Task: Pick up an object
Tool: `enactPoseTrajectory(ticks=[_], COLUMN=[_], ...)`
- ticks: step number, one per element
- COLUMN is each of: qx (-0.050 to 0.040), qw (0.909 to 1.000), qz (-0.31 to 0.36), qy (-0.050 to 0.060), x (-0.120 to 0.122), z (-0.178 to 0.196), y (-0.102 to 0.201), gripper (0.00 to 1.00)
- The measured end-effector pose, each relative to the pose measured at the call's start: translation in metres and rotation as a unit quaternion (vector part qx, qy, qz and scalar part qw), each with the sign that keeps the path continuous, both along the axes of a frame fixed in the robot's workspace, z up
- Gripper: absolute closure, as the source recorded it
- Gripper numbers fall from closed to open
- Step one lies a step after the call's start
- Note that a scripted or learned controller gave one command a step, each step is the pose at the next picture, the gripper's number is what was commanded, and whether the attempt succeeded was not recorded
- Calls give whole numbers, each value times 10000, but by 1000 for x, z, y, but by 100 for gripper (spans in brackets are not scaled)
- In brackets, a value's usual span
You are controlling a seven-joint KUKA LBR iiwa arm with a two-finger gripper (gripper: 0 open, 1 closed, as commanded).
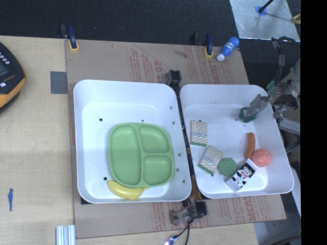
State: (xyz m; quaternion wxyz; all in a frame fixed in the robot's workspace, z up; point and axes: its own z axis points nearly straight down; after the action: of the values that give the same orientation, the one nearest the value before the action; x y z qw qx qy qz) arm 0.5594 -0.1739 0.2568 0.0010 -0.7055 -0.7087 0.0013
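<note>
Camera view: gripper (pixel 249 114) low over right bin (pixel 214 93), upper right corner — can't tell if open or shut. Nearby: sausage (pixel 249 145), pink ball (pixel 261 157), cow-print carton (pixel 241 176) — all loose. Green tray (pixel 140 154) and banana (pixel 125 190) in left bin (pixel 87 93).

I see even, moderately bright overhead light. The white bins (pixel 127 93) show mild glare; shadows stay soft and short. Overall focus is slightly soft, with fine detail blurred.

Grey arm entering from right, tool (pixel 249 114) lowered, angled left, partly blurred
</note>
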Motion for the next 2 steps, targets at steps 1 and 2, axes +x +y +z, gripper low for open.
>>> enactPoseTrajectory(ticks=[1,2], qx=[3,-2], qw=[10000,10000], qz=[-1,8], qy=[10,-3], x=[-44,0], z=[-144,-165], y=[-36,-16], gripper=[0,0])
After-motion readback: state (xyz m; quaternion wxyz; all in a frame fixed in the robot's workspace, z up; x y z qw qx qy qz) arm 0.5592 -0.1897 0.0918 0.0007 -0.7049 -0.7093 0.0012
